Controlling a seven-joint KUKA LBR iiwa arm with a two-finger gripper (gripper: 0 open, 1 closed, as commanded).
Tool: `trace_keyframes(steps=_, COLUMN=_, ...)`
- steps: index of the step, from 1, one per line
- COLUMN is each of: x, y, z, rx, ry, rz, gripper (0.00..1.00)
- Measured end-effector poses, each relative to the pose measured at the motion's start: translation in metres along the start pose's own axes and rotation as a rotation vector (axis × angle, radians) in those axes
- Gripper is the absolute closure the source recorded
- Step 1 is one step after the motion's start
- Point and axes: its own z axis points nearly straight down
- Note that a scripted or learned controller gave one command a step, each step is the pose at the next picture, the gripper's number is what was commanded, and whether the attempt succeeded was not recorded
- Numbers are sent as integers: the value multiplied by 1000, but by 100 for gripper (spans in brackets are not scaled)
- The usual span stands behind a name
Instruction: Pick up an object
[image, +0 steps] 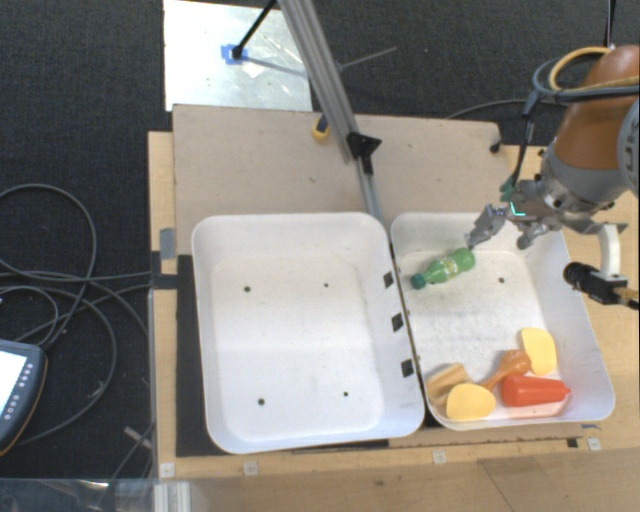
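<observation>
A small green bottle lies on its side near the back left of the right bin. My gripper hangs over the bin's back edge, a little up and to the right of the bottle, its two fingers spread open with nothing between them. At the bin's front sit a yellow round piece, a tan piece, an orange piece, a red piece and a pale yellow piece.
The left bin sits beside the right one, black clips along their shared edge. A slanted metal pole crosses the back board. Cables and a tablet lie left of the bench.
</observation>
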Motion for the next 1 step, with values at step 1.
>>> trace_keyframes(steps=1, x=0, y=7, z=44, rx=3, ry=0, rz=0, gripper=0)
